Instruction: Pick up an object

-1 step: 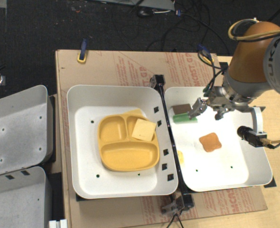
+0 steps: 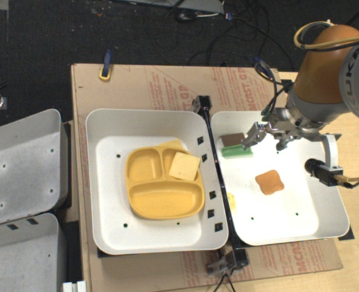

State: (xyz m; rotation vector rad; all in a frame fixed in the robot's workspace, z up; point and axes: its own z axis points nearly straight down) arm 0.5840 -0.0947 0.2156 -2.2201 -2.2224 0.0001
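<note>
In the right bin (image 2: pixel 301 224) a green block with a brown top (image 2: pixel 235 146) lies near the far left corner. A flat orange-brown piece (image 2: pixel 269 182) rests near the middle of that bin. My gripper (image 2: pixel 266 141) hangs above the far part of the right bin, open, with nothing between its fingers. Its left finger (image 2: pixel 252 137) is just right of the green block. In the left bin (image 2: pixel 100 163) sits a yellow divided plate (image 2: pixel 161 196) with a pale yellow square slab (image 2: pixel 184 166) on its far right part.
A small yellow scrap (image 2: pixel 230 199) lies by the divider between the bins. A black part on a cable (image 2: pixel 318 169) reaches over the right bin's right side. Spare white bin shells (image 2: pixel 21 163) lie to the left of the bench.
</note>
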